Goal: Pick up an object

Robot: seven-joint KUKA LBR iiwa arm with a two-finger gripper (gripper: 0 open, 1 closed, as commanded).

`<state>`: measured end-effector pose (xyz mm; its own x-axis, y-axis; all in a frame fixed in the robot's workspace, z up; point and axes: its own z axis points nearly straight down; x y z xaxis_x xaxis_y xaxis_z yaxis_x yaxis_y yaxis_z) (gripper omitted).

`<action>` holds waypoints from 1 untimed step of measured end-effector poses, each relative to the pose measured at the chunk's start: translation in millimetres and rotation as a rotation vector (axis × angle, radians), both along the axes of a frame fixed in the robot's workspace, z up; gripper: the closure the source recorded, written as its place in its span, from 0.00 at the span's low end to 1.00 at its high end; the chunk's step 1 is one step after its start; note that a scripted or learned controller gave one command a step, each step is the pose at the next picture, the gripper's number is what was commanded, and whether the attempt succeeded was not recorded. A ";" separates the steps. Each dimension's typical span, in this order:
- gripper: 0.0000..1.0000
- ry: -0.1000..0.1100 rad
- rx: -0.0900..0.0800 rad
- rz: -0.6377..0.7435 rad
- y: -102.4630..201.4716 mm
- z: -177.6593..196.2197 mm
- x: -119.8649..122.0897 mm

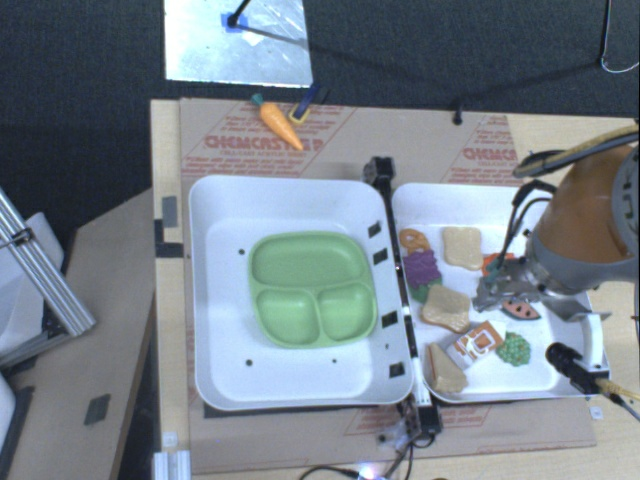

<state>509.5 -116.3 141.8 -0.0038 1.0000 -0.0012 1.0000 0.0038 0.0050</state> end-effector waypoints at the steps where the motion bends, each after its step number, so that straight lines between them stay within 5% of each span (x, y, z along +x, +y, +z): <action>1: 1.00 -0.001 0.000 0.000 -2.6 43.6 -0.6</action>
<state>508.9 -119.0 185.4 -0.0035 1.0000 -0.0015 1.0000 0.0035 0.0060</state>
